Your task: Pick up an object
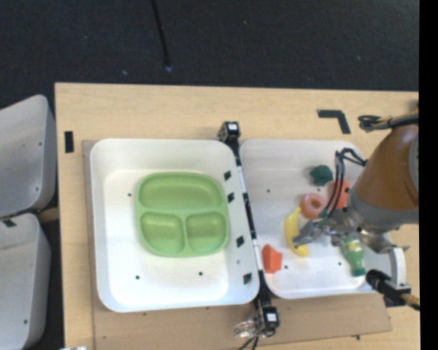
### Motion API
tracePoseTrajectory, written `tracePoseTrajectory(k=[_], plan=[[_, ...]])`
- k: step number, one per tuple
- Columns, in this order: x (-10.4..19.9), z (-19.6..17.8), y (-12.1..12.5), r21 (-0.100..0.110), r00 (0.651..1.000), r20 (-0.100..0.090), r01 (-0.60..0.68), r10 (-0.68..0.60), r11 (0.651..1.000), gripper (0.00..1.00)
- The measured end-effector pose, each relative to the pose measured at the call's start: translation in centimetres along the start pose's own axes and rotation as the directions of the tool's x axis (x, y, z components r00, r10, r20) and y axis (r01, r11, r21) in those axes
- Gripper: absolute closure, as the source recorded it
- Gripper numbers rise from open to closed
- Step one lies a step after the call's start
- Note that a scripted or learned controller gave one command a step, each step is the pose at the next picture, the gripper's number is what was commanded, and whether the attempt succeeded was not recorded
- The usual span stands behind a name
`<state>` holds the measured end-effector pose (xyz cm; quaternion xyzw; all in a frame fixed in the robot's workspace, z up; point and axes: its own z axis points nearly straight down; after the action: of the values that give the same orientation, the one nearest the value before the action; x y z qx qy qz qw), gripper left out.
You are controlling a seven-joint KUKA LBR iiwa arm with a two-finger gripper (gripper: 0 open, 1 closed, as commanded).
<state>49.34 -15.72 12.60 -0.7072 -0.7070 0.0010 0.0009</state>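
Gripper (307, 233), finger state unclear, over yellow banana (292, 228) in right bin (277, 166); orange piece (271, 259) beside banana.

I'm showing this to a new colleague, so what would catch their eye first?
Probably the green divided plate, alone in the left bin. Next, the arm's orange band looming over the right bin, its hand low among small toys: a yellow banana, a pink ring, an orange piece.
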Motion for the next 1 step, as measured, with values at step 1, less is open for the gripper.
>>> tracePoseTrajectory(k=[1], plan=[[-0.11, 2.68, -0.03, 0.0, 1.0, 0.001, -0.001, 0.001, 1.0, 0.0]])
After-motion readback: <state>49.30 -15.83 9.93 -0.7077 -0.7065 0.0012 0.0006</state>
